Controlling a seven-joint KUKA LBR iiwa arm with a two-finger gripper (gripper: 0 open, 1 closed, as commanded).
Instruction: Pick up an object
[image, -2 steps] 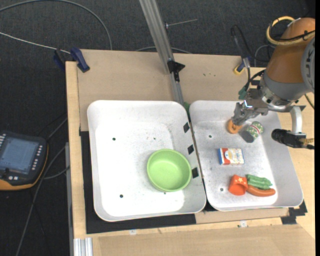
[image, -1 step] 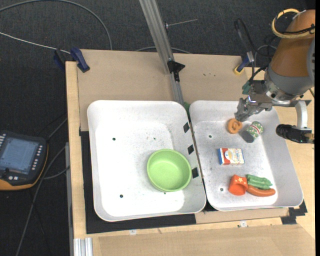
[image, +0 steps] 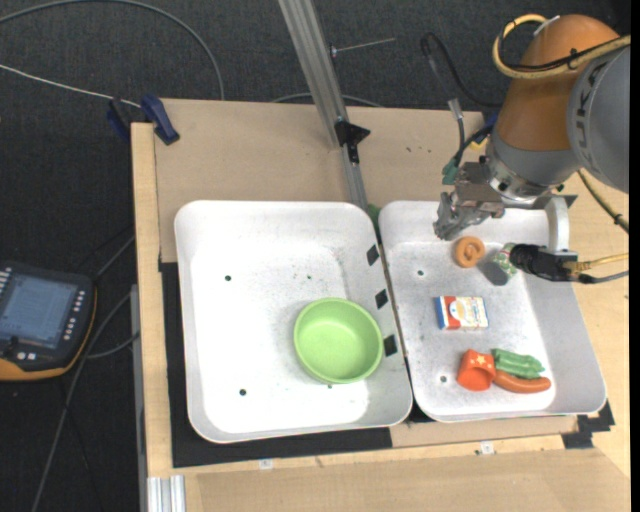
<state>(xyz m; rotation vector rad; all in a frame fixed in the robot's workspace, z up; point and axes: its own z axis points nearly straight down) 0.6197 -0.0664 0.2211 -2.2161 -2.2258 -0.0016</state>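
Wooden desk (image: 260, 150) carried 2 shallow white bins side by side. Left bin (image: 230, 260) held 1 green bowl (image: 338, 340), upright, near its front right corner. Right bin (image: 560, 330) held the rest of the pickable things. Arm (image: 545, 90) reached in from the right, and the tool (image: 460, 215) sat over the back left part of the right bin, pointing down. Whether the tool was apart or together could not be told from this angle. An orange round piece (image: 468, 250) lay just in front of the tool, very close to its tip; contact could not be judged. A small grey lump (image: 497, 266) lay just beside the orange piece, to its right. A small white box (image: 461, 313) with blue and red print lay flat near the bin's middle, apart from both. A cluster of red-orange and green toy pieces (image: 500, 370) lay touching one another near the front of the bin, in front of the box. A slanted metal post (image: 322, 90) rose behind the bins.
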